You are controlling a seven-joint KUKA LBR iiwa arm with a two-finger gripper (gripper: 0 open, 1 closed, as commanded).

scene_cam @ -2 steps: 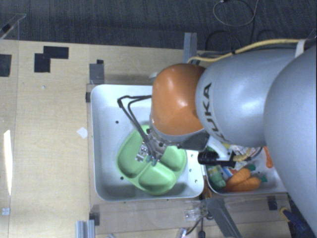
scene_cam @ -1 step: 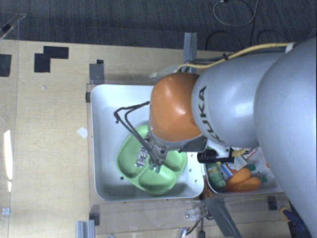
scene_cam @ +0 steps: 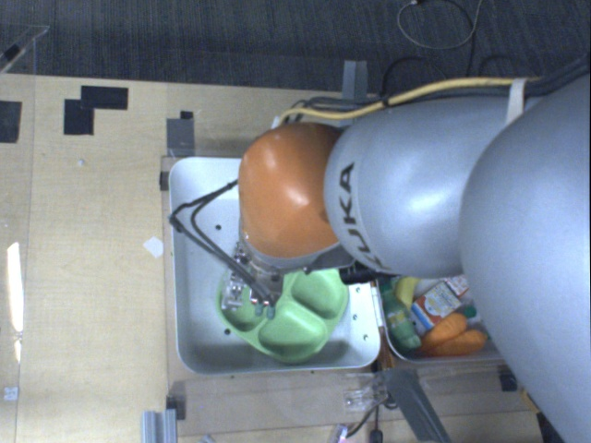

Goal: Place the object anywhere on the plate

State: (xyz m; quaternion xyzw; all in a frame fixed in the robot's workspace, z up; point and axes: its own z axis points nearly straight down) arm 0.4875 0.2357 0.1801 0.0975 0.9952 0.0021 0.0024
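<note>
Gripper (scene_cam: pixel 247 295) fingers mostly masked by wrist above; open or shut state unreadable. Green plate (scene_cam: pixel 300 326) beneath gripper partly covered by orange band (scene_cam: pixel 286 192); its upper rim unseen. Anything between fingers undeterminable. Right bin (scene_cam: pixel 392 344), right of gripper, largely hidden under arm; contents there, including carrot (scene_cam: pixel 452 335), only partly visible. Arm cut off by right edge.

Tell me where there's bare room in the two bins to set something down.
The left bin has bare floor along its left wall and front left corner, beside the green plate. The gripper hangs over the plate's left part. The right bin is crowded with a carrot and other items.
</note>
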